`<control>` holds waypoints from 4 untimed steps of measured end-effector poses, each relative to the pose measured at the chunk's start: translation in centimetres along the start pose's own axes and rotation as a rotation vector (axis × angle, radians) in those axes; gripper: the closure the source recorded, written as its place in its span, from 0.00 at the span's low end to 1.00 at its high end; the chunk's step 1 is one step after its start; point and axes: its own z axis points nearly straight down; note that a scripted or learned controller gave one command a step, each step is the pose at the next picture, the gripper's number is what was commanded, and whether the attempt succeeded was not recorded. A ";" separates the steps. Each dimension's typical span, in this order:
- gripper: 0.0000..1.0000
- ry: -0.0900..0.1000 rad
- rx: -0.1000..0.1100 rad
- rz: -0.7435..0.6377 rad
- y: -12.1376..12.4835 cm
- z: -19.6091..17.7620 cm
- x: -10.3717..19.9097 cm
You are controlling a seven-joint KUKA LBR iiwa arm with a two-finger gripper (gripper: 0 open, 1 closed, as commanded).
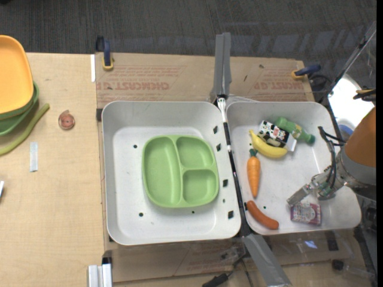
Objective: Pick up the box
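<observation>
A small black-and-white patterned box (pixel 274 133) lies at the back of the right bin (pixel 341 220), resting against a banana (pixel 267 146) and next to a green bottle (pixel 297 131). My gripper (pixel 304 196) hangs low over the bin's front right part, well in front of that box. It is just above a flat pink packet (pixel 306 213). The grey arm and its orange band (pixel 366 141) reach in from the right edge. Nothing is visibly held.
In the right bin a carrot (pixel 254 173) lies at the left and a red sausage (pixel 262 215) at the front left. The left bin (pixel 119 178) holds a green divided plate (pixel 179 171). Yellow and green plates (pixel 15 88) sit far left on the bench.
</observation>
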 end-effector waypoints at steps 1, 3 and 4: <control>1.00 -0.021 -0.003 0.005 -0.1 -1.0 -0.6; 1.00 -0.042 0.002 0.122 2.9 -0.3 -0.7; 1.00 -0.027 -0.002 0.448 -0.3 -0.2 -0.1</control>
